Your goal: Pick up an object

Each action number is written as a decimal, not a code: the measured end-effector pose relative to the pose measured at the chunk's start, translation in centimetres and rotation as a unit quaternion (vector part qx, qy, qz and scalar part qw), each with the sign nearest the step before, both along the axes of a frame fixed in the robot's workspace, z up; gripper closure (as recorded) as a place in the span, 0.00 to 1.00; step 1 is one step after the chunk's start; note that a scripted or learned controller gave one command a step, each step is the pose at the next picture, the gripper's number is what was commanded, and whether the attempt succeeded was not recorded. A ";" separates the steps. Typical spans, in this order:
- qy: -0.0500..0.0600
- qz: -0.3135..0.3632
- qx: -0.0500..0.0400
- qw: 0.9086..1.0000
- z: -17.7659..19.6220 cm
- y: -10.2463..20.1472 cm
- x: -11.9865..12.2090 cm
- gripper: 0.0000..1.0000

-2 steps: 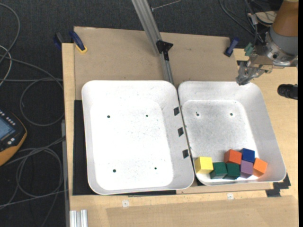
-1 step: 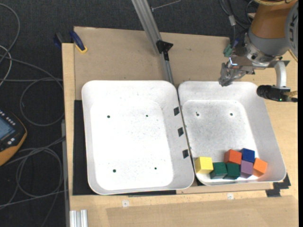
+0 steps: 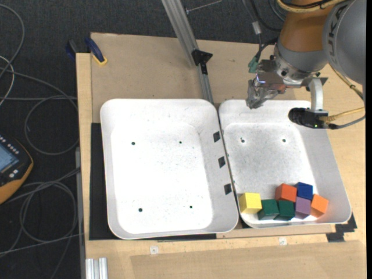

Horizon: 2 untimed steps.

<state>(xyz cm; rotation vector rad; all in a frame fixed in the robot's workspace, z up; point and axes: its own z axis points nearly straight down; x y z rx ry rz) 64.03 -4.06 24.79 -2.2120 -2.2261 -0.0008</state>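
Blocks (image 3: 285, 202) clustered in right bin (image 3: 325, 156) corner; hand (image 3: 256, 100) above far rim

Bright, even light; sharp focus, faint shadows.

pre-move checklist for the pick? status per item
1. Targets present: ok, coloured blocks cluster at the near edge of the right bin.
2. Gripper over a target: not ok, it sits at the bin's far rim, away from the blocks.
3. Gripper free of load: ok, nothing seen between its tips.
4. Isolated pick: not ok for most, blocks touch; the yellow block sits at the cluster's left end.
5. Finger opening: cannot tell.
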 end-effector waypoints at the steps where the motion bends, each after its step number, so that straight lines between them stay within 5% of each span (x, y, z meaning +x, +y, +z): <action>1: -0.002 0.001 0.000 1.000 0.5 5.7 1.5 1.00; 2: 0.000 0.000 0.000 1.000 0.3 10.9 0.9 1.00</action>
